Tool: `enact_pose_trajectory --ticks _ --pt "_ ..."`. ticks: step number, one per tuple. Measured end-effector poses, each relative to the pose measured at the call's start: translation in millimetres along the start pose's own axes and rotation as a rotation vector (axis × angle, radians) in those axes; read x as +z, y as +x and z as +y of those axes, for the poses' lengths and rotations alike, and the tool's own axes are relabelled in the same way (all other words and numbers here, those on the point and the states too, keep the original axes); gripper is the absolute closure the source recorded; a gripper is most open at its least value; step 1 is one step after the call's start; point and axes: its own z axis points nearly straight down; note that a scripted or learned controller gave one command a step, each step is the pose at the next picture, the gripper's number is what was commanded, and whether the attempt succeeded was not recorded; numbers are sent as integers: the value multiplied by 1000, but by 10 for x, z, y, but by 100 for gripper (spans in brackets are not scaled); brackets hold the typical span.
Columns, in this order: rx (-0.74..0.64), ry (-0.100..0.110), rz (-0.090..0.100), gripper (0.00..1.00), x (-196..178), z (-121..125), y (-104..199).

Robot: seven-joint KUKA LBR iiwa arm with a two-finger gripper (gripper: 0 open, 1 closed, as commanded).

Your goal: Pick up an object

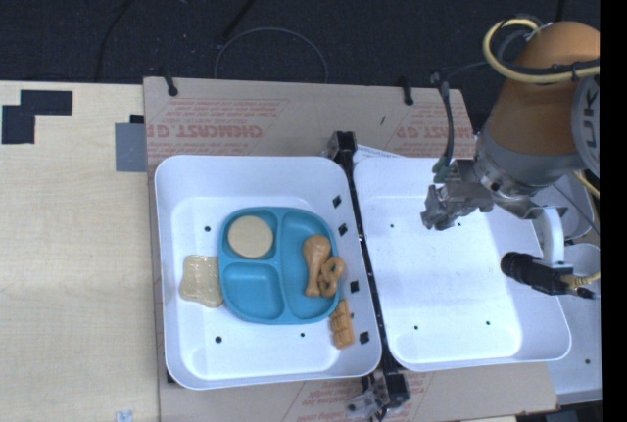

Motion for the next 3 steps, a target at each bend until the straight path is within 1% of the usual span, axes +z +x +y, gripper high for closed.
enact_pose_trajectory --ticks 1,2,3 --pt "-1 0 0 100 -39 -101 497" --pt "0 1 -1 100 27 -203 915" --pt "0 2 -1 100 200 -234 1392"
